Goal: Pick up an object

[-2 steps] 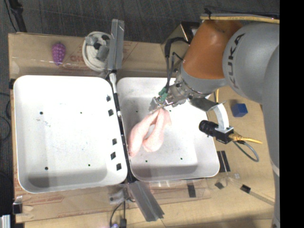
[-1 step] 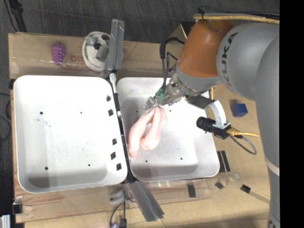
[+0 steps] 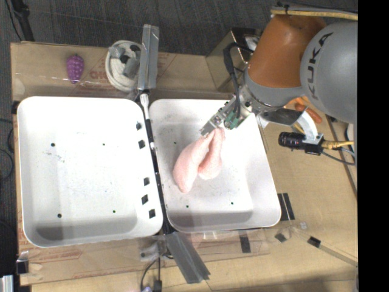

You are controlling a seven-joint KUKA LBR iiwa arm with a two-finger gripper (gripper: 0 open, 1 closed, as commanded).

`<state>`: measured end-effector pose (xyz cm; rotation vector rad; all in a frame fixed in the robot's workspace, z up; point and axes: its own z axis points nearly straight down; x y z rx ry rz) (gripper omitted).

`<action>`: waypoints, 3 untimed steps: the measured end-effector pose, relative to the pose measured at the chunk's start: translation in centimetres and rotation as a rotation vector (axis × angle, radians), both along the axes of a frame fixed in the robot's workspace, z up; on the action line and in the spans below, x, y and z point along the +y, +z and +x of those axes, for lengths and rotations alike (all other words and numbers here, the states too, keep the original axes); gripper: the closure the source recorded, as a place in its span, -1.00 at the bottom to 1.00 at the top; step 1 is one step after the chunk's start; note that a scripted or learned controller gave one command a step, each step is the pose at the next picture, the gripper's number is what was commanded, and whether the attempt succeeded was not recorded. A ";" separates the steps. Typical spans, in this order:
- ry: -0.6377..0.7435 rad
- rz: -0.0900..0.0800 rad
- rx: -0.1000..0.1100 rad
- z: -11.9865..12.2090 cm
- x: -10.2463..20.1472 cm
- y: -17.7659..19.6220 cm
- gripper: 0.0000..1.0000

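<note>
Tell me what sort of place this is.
Probably a robotics lab's grasp-testing bench: a KUKA arm has its end effector at a pink soft object in the right bin, beside a matching shallow white left bin.

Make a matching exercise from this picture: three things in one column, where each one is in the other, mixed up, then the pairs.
1. pink soft thing
2. purple thing
3. gripper

A. on the bench beyond the left-hand bin
B. over the far part of the right-hand bin
C. lying in the right-hand bin

Pairs: 1-C, 2-A, 3-B
</note>
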<state>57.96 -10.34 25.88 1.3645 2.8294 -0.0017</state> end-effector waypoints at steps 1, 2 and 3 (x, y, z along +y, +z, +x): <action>0.000 0.000 -0.001 0.0 0.0 0.0 -1.00; 0.075 0.002 0.004 -2.2 -5.1 -12.6 -1.00; 0.059 0.001 0.002 1.6 -3.5 -16.8 -1.00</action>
